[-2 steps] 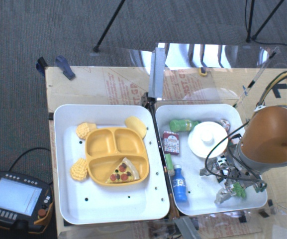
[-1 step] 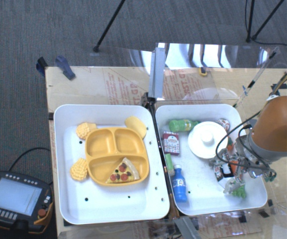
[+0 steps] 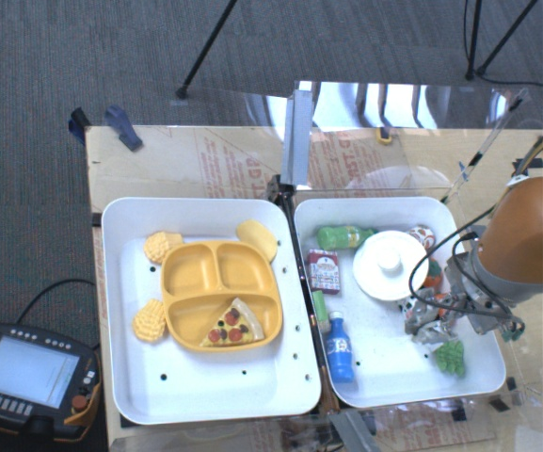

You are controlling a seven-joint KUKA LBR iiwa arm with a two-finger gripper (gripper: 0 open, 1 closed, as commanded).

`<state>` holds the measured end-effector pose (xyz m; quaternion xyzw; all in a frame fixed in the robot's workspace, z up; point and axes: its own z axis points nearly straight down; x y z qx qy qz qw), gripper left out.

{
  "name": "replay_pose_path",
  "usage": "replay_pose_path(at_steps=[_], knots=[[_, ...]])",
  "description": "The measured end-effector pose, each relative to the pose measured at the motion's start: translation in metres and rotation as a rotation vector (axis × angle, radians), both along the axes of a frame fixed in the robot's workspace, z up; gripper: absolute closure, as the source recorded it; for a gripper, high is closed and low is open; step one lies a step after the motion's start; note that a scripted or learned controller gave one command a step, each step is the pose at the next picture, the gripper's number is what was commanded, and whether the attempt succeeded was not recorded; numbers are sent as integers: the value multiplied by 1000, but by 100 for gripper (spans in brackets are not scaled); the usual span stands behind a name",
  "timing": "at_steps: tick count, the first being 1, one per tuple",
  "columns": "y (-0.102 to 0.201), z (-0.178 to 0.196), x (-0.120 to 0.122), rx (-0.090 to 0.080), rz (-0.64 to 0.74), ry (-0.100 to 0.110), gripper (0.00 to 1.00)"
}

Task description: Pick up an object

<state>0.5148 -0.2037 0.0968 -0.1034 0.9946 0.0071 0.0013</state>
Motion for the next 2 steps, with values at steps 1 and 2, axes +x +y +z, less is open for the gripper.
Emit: replay_pose_path(at_steps=[1, 2], knots=[[14, 72, 11, -13, -397, -1, 100], [20, -11, 67, -12, -579, 8, 100]])
